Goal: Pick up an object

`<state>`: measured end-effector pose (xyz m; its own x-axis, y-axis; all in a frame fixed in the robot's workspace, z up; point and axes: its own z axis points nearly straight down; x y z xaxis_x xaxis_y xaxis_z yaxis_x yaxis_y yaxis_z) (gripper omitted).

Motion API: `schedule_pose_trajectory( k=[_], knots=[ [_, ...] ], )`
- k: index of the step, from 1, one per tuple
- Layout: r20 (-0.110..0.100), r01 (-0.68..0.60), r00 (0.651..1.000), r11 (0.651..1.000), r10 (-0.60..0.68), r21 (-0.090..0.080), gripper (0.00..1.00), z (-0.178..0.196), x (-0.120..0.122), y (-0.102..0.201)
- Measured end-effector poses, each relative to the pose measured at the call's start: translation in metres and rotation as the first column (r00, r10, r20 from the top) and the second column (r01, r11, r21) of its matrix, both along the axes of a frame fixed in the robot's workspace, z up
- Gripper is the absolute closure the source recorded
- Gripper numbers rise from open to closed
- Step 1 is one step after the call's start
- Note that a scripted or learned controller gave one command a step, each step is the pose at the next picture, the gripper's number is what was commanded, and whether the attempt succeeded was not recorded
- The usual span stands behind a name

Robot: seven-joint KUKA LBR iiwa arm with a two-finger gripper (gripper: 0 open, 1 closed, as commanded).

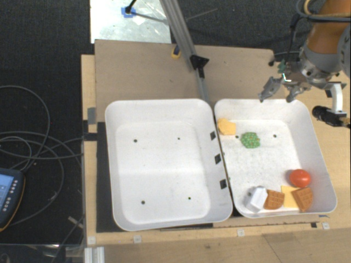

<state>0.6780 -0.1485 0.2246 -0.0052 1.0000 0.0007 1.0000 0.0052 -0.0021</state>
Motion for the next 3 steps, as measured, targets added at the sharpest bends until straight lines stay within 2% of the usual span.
schedule_pose_trajectory(
  k=[1,2,3],
  knots=[
    [0.003,-0.002,1.0,1.0,0.002,-0.002,0.0,0.003,0.001,0.0],
    [0.001,-0.003,1.0,1.0,0.003,-0.001,0.0,-0.047,0.01,0.004],
    [0.0,0.002,1.0,1.0,-0.002,-0.001,0.0,-0.096,0.0,0.006]
  ],
)
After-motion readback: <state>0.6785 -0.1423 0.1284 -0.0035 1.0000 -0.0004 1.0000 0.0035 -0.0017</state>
